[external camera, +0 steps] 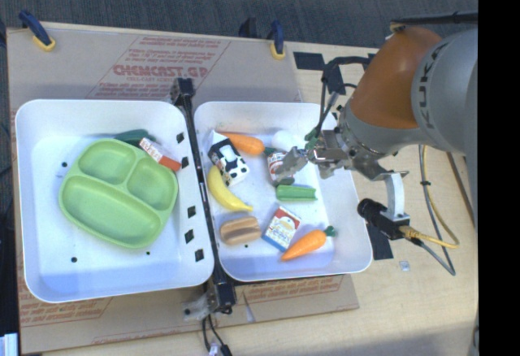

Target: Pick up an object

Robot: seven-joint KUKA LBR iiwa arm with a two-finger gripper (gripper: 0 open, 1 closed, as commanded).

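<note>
The right bin [244,109] holds several toys: an orange carrot [246,143], a black-and-white cow [228,162], a banana [226,191], a green cucumber [295,193], a hot dog bun [240,229], a small printed box [283,229] and a second carrot [307,243]. My gripper [292,167] is low over the bin's right half, just above the cucumber. A small red-and-white can [277,163] sits right against its left side. Whether the can is touched is unclear.
The left bin [41,265] carries a green divided plate [122,192], with a dark green item [132,136] and a white-and-red item [158,153] behind it. A black divider [193,175] runs between the bins. Cables [439,216] trail over the bench on the right.
</note>
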